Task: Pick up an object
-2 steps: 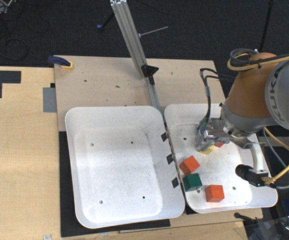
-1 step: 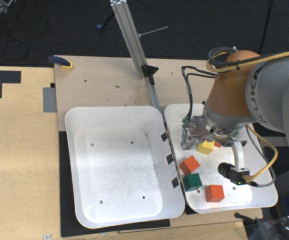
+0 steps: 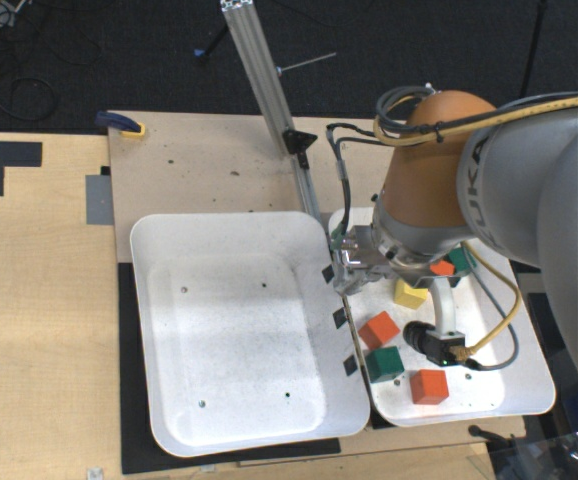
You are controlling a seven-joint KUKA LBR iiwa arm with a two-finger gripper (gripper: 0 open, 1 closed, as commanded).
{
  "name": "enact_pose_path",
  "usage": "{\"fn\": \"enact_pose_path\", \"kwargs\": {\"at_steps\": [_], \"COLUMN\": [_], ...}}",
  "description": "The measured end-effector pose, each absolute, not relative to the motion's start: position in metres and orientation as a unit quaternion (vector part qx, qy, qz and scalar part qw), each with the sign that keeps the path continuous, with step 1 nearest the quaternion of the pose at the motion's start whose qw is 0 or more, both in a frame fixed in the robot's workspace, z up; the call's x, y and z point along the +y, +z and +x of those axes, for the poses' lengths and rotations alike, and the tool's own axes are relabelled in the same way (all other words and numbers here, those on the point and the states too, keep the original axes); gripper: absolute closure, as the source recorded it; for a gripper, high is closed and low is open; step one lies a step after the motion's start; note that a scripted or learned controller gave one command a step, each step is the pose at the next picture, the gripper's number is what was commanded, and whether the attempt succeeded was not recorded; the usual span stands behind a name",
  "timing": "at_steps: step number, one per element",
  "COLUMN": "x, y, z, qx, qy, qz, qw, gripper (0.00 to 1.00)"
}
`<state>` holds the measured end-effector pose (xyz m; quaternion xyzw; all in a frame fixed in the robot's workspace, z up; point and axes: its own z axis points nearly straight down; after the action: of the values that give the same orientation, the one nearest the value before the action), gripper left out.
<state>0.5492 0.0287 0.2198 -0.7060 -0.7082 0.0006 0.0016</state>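
Observation:
The right bin holds several small blocks. A red-orange block lies near its left wall, with a green block just in front of it and an orange block toward the front. A yellow block sits partly under the wrist, and a green and orange piece peeks out behind it. My gripper hangs over the right bin's back left part, close to the wall between the bins, above and left of the red-orange block. The bulky grey and orange wrist hides most of it.
The left bin sits beside the right one, their walls meeting near my gripper. A slanted aluminium bar rises behind the bins. A blue and yellow clamp lies at the bench's far left corner.

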Motion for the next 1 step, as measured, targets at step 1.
{"fn": "enact_pose_path", "kwargs": {"at_steps": [1], "x": [0.0752], "y": [0.2302], "z": [0.555], "qx": [-0.708], "qy": [0.0005], "qz": [-0.706], "qw": [0.001], "gripper": [1.0]}}
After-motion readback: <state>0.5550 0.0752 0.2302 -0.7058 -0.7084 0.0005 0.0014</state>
